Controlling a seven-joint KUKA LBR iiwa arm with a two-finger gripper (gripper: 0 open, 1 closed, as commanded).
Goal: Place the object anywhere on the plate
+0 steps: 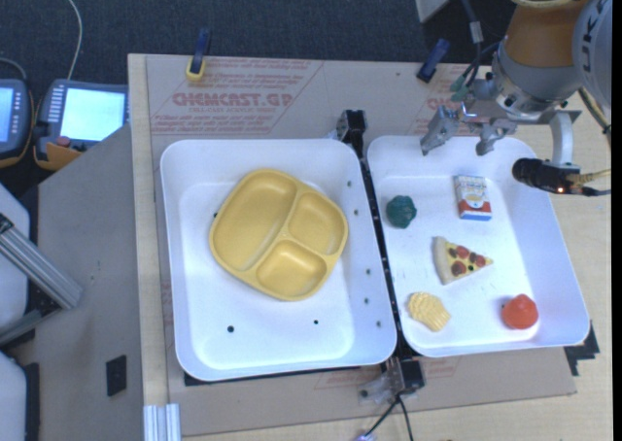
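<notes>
A yellow plate (pixel 279 232) with three compartments lies in the left bin (pixel 194 313). In the right bin (pixel 564 264) lie a small white and red carton (pixel 472 197), a dark green lump (pixel 400 211), a toy pizza slice (pixel 458 259), a yellow ridged piece (pixel 428 310) and a red tomato-like ball (pixel 520 312). My gripper (pixel 456 137) hangs over the far edge of the right bin, above and behind the carton. Its two fingers stand spread apart with nothing between them.
A black clamp (pixel 351 125) sits at the far end of the wall between the bins. Brown cardboard (pixel 243 89) underlies both bins. A blue and yellow clip (pixel 198 55) and a blue clip (pixel 432 59) sit at its far edge. Screens (pixel 87 114) stand off to the left.
</notes>
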